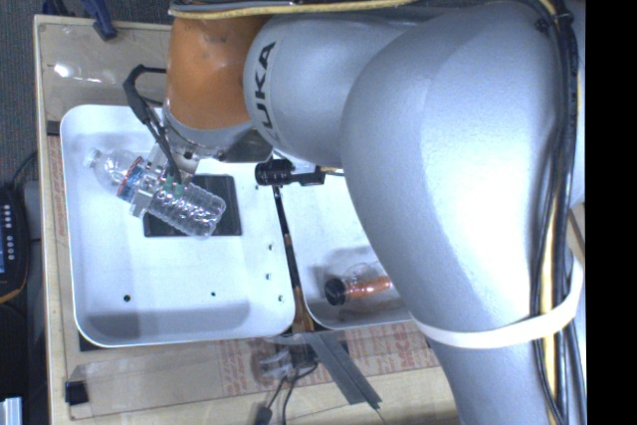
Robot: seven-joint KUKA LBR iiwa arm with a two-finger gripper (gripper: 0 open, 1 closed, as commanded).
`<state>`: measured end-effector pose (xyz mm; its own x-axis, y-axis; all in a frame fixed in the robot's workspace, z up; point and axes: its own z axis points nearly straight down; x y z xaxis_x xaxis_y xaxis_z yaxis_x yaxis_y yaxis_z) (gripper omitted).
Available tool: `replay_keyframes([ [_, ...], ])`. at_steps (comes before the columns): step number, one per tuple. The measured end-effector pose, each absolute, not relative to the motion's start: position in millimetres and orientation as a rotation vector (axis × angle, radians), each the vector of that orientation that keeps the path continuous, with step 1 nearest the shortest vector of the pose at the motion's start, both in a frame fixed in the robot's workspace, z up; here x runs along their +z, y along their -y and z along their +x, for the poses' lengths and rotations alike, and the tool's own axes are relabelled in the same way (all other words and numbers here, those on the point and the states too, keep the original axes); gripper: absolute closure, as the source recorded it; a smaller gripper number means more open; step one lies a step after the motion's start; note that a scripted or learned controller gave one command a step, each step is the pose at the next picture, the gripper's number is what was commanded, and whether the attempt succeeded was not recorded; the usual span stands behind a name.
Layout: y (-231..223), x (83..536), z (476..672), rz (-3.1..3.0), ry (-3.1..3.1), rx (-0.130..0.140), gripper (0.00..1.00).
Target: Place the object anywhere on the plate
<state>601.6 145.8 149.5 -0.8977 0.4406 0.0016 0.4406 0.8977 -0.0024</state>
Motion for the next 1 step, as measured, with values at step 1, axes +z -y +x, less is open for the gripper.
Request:
replay_keyframes([
  [1, -196.5, 148.0, 647.7, -1.005, 2.979, -0.001, 1.00],
])
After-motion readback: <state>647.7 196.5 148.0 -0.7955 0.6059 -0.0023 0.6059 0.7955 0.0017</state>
